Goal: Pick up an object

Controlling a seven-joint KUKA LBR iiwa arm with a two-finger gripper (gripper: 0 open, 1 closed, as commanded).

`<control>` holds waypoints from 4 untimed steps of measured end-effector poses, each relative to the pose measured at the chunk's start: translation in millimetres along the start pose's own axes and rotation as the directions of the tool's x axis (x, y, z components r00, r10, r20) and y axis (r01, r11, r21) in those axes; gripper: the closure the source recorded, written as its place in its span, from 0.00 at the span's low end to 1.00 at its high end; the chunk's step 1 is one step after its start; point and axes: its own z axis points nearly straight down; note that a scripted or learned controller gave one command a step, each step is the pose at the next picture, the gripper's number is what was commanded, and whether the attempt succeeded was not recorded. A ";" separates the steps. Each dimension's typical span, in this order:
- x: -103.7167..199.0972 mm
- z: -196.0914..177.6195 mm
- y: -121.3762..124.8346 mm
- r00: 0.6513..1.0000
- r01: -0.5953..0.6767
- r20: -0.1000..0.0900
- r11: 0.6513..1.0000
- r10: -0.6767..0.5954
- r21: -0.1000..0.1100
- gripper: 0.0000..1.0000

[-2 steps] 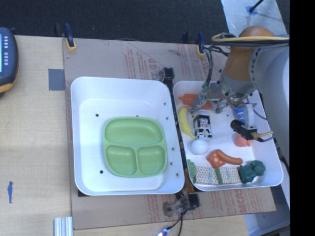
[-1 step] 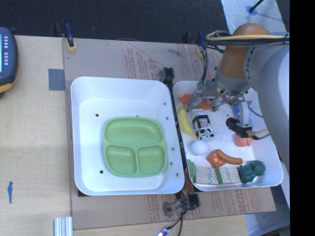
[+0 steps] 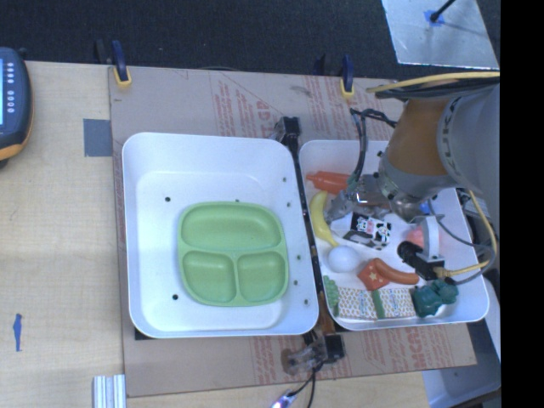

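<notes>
1. Your likeliest pick, the curved yellow plastic banana (image 3: 320, 219), lies in the right white bin (image 3: 476, 311) against its left wall, long axis running near to far.
2. It is plain yellow and slim, bowed toward the wall.
3. The gripper (image 3: 361, 204) hangs just right of it, low over the bin; you cannot tell how its jaws stand.
4. Crowding it: an orange carrot-shaped toy (image 3: 327, 179) beyond, a white egg (image 3: 342, 258) nearer, a black-and-white block (image 3: 371, 229) beside.
5. Farther right lie a red-orange pepper toy (image 3: 387, 272) and a dark green toy (image 3: 436, 296).
6. The left white bin (image 3: 144, 228) holds a green divided plate (image 3: 231, 253) on the table (image 3: 59, 253).
</notes>
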 end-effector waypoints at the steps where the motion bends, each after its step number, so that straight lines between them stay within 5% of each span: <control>1: 4.6 -1.5 60.3 1.000 0.004 0.001 1.000 -0.004 -0.002 0.00; 4: -12.2 -0.1 65.5 1.000 0.000 -0.003 1.000 0.000 0.006 0.00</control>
